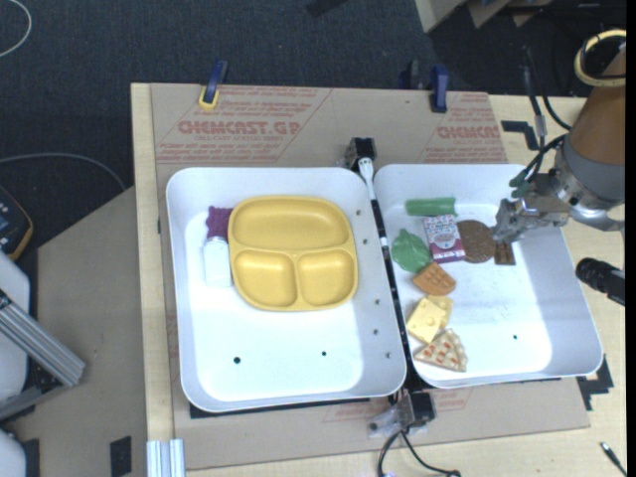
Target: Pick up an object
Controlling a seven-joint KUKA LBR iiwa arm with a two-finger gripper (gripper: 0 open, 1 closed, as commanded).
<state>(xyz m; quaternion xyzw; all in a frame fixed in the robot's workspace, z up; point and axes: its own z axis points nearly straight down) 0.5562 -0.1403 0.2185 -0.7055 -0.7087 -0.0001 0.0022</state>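
Here the gripper (509, 229) hangs over a flat, round brown cookie (477, 239); its grip state cannot be told.

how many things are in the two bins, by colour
yellow: 3, tray, cheese, pizza slice
green: 2, bar, leaf
brown: 2, waffle, cookie
purple: 1, block
white: 1, bottle
pink-and-white: 1, packet
total: 10
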